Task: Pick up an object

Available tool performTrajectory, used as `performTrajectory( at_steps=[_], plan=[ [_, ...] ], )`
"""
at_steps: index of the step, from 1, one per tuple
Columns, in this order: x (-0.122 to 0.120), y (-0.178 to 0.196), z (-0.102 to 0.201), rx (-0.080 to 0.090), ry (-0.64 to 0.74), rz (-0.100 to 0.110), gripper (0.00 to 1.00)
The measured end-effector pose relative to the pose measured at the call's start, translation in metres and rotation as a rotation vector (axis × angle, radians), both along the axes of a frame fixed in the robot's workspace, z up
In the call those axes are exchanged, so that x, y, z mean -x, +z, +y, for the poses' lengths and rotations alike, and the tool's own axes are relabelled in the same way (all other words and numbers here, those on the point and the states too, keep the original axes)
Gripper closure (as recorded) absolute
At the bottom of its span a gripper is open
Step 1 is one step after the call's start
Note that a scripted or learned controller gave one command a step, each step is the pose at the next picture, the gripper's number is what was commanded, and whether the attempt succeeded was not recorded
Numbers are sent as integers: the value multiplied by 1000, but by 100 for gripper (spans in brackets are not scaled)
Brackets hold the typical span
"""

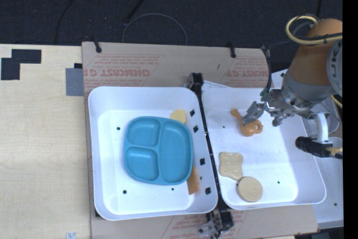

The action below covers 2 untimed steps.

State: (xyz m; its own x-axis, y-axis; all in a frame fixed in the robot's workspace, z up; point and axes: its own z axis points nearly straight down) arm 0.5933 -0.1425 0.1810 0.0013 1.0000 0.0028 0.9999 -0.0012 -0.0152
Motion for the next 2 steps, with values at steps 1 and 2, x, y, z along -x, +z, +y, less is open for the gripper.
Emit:
performTrajectory(
  at_steps=[1,2],
  plan=[
    [-3,6,0,2,1,-12,0],
    [2,-50,9,1,0,-7,0]
  ],
)
